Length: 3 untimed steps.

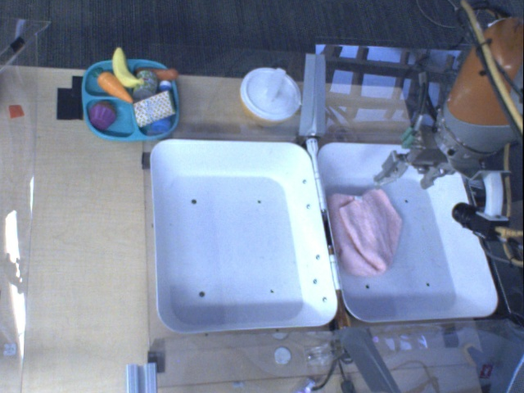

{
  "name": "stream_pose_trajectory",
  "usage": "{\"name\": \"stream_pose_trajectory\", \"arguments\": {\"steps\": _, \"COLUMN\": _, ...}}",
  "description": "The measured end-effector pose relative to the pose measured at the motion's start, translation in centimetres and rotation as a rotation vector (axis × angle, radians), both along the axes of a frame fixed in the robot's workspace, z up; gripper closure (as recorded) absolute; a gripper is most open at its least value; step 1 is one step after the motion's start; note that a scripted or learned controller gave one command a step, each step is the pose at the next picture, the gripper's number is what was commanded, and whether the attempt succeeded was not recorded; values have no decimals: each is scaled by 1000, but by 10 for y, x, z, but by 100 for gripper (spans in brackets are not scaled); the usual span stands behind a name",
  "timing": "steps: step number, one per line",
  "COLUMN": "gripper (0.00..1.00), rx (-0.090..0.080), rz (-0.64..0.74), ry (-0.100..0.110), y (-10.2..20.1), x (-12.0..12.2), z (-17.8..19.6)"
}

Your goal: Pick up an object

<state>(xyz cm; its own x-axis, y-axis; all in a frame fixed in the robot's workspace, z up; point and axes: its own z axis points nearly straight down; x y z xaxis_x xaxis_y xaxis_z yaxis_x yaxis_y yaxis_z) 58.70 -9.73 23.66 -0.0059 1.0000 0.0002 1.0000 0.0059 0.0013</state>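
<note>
A crumpled pink cloth (368,230) lies in the right bin (458,297), against its left wall and just beside the divide from the left bin (237,219). The gripper (412,170) hangs over the right bin's upper part, just above and to the right of the cloth, its fingers spread apart with nothing between them. On the worktop (74,244) behind the bins sit a blue tray of toy food (131,98) and a white lidded bowl (270,94).

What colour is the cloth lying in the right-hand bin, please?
Pale pink. The cloth shows it plainly in the camera view, crumpled against the bin's left side.
</note>
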Motion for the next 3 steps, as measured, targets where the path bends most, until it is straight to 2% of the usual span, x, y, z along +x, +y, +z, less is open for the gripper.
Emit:
{"name": "stream_pose_trajectory", "arguments": {"steps": 1, "gripper": 0, "rx": -1, "rz": -170, "ry": 0, "y": -83, "x": 0, "z": -53}}
{"name": "stream_pose_trajectory", "arguments": {"steps": 2, "gripper": 0, "rx": -1, "rz": -26, "ry": -5, "y": -59, "x": -2, "z": -141}}
{"name": "stream_pose_trajectory", "arguments": {"steps": 3, "gripper": 0, "rx": -2, "rz": 54, "ry": -13, "y": -14, "x": 9, "z": -146}}
